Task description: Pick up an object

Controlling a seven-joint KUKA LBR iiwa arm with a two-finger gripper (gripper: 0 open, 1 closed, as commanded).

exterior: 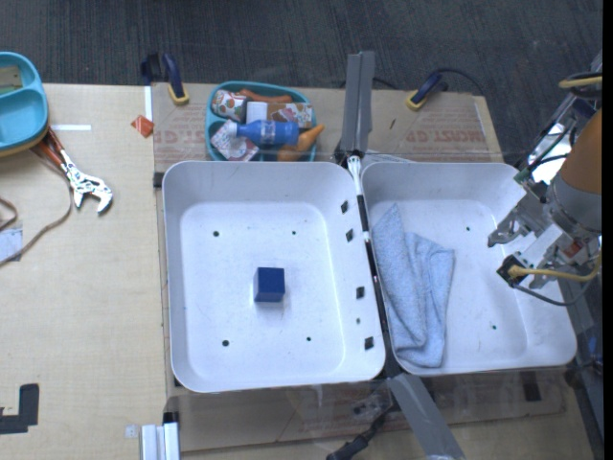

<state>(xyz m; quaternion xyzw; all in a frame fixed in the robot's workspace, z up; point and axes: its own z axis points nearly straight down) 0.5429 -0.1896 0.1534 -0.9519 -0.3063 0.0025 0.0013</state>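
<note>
A small blue cube [270, 284] sits on the floor of the left bin [192, 257], a little below its middle. A pale blue-grey towel [414, 290] lies crumpled along the left side of the right bin [479, 209]. My gripper [501, 256] hangs over the right part of the right bin, pointing left. It is open, with nothing between the fingers. It is well to the right of the towel and far from the cube.
Behind the bins stands a blue tub [261, 123] full of packets and small items. A wrench [86, 188] and a teal tray [19, 99] lie on the wooden bench to the left. Two clamps [172, 77] hold the board at the back.
</note>
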